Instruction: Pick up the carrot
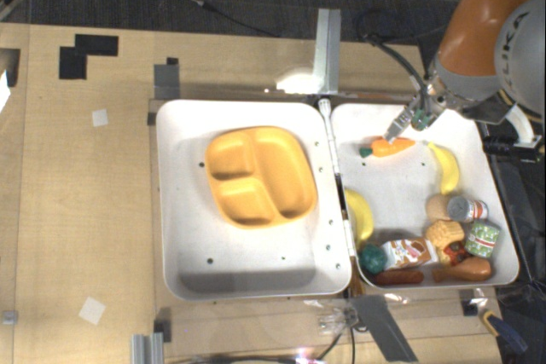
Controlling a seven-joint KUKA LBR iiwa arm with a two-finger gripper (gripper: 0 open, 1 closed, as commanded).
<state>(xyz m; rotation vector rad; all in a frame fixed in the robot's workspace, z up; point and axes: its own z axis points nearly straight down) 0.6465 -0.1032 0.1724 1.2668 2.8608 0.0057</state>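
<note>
Carrot: one item, toy-like; orange body with a small green tip at its left end; lying flat on the white floor of the right-hand bin, in the upper part of that bin, long axis running roughly left to right with the right end slightly higher; intact; apart from the other items clustered toward the bin's lower side.

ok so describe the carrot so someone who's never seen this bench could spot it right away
Start at the right-hand white bin, the one crowded with toy food, and go to its far end. The carrot lies there on its side, just below the arm's hand. It is the small orange piece with a green tip at its left end, unlike the curved yellow banana to its right.
</note>
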